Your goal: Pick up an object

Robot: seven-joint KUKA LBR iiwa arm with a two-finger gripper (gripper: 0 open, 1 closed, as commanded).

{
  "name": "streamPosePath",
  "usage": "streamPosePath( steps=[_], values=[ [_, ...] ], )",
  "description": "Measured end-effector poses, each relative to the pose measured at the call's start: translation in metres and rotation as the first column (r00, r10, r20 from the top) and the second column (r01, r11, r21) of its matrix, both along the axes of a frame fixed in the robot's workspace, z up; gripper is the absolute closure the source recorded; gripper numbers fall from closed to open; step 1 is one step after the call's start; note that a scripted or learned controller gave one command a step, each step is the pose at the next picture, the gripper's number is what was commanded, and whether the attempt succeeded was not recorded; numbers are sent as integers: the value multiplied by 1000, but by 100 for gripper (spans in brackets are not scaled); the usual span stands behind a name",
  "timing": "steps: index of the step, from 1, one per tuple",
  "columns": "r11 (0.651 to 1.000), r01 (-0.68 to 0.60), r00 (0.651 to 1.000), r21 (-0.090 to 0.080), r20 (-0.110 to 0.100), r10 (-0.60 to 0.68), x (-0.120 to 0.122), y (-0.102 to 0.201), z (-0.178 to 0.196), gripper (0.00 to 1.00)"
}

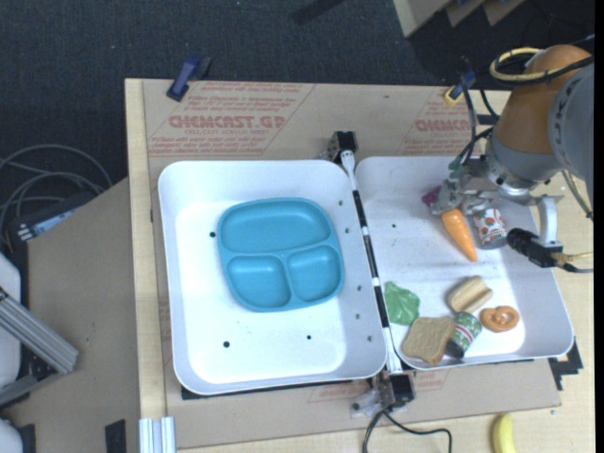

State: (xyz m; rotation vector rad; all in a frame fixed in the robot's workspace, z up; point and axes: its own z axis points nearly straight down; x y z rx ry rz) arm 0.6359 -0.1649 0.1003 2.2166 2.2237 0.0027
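Camera view: fixed above the bench, looking down at a slant on two shallow white bins set side by side on a brown board.
Left bin: holds a blue divided tray, which lies flat near the bin's middle with three compartments showing, one long one on the far side and two smaller ones on the near side.
Right bin: holds the loose objects, all in its right and near parts.
Arm: grey with an orange band, reaching in from the right over the far right part of the right bin.
Gripper: low over the far right of the right bin, just above the carrot's far end; whether its fingers are spread or pressed together cannot be told, and nothing can be seen held between them.
Carrot: orange, lying at a slant, its thick end far and just below the gripper, its tip pointing near and right.
Small can: white with red marks, just right of the carrot, beside the gripper.
Purple piece: small, just left of the gripper; too little shows to tell what it is.
Green leaf: flat against the bin's left wall, near side.
Bread roll: tan, right of the leaf, well apart from the carrot.
Doughnut: orange, just near and right of the roll.
Toast slice: brown, at the near edge.
Green bottle: lying touching the toast's right side.
Banana: yellow, outside the bins at the near right.
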Motion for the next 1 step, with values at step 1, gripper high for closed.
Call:
streamPosePath(
  steps=[1],
  values=[
    [1000,9,999,1,-48,-9,21,38,-21,100]
  ],
)
